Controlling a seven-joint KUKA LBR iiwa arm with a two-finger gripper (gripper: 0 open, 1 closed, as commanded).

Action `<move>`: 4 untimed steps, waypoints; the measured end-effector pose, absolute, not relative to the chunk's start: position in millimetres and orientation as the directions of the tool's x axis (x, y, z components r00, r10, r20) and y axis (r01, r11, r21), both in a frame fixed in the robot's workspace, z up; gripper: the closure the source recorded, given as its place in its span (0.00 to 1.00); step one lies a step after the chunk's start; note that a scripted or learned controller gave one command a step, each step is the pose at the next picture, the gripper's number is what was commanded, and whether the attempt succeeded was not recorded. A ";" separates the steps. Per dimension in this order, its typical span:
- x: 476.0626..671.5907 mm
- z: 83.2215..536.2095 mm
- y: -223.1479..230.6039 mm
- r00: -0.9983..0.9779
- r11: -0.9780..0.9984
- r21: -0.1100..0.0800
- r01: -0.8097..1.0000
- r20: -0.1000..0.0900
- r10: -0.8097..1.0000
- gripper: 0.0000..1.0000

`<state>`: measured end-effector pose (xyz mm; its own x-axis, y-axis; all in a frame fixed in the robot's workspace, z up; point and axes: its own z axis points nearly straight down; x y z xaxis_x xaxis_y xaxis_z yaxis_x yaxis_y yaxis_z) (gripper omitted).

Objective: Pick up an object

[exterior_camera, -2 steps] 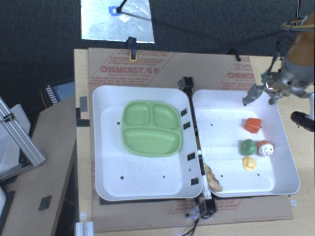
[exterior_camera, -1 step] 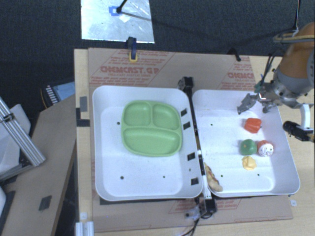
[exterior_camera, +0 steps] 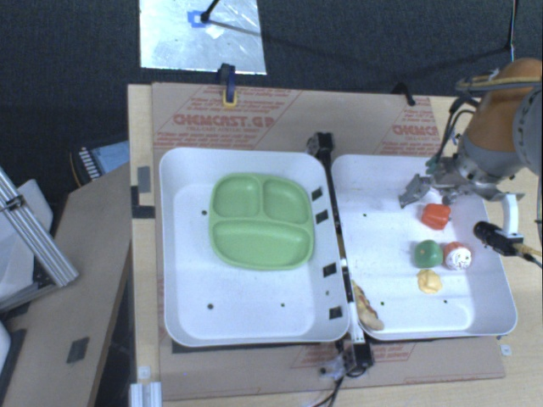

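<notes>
An orange object [exterior_camera: 435, 216], blocky with no clear long axis, lay in the right bin [exterior_camera: 386, 316] toward its far right, just right of the gripper [exterior_camera: 422, 190]. The gripper's fingers were spread and held nothing. Nearer lay a green ball [exterior_camera: 428, 253], a red-and-white item [exterior_camera: 458, 257] and a yellow piece [exterior_camera: 429, 282].

A grey robot arm with an orange band above its wrist enters from the three o'clock edge of the view and slants down toward nine o'clock. Its two-finger gripper [exterior_camera: 422, 192] sits at the arm's low end, metal fingers [exterior_camera: 412, 195] pointing toward eight o'clock, slightly spread, with nothing seen between them.
</notes>
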<state>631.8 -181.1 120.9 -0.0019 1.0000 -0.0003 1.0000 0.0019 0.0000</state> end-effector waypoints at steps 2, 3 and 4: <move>634.1 96.5 -180.6 -0.004 0.004 0.006 1.000 -0.002 1.000 1.00; 635.6 142.2 -174.0 -0.005 0.005 0.006 1.000 -0.001 1.000 1.00; 637.0 188.7 -180.8 -0.003 0.003 0.006 1.000 -0.002 1.000 1.00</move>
